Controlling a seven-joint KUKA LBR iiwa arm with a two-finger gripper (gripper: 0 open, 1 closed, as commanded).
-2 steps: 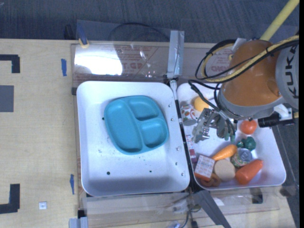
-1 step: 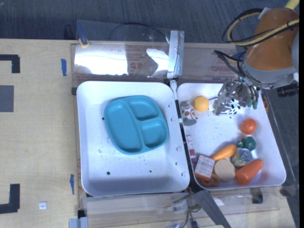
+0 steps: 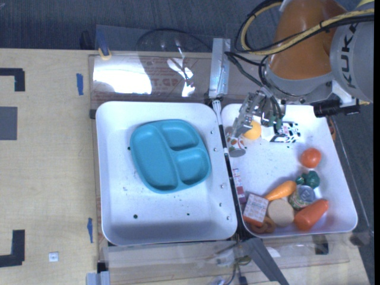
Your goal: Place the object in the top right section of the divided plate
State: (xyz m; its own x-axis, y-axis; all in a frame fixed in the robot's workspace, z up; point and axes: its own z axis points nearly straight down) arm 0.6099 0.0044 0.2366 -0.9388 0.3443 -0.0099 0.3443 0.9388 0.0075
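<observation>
divided plate (image 3: 170, 155): solid sky blue, no pattern
bins (image 3: 119, 218): white, w/ a few dark specks
bench (image 3: 41, 159): pale wood tone, black corner marks, bits of blue tape
arm (image 3: 306, 37): grey w/ orange band; yellow + black cables
obj by gripper (image 3: 252, 130): yellow-orange
cow-like toy (image 3: 285, 133): white w/ black patches
round fruit (image 3: 310, 157): orange-red
carrot (image 3: 280, 190): orange
veg at bin edge (image 3: 310, 214): red-orange
leafy item (image 3: 310, 179): dark green
disc (image 3: 281, 212): beige
small pkg (image 3: 256, 206): white/pinkish print
</observation>
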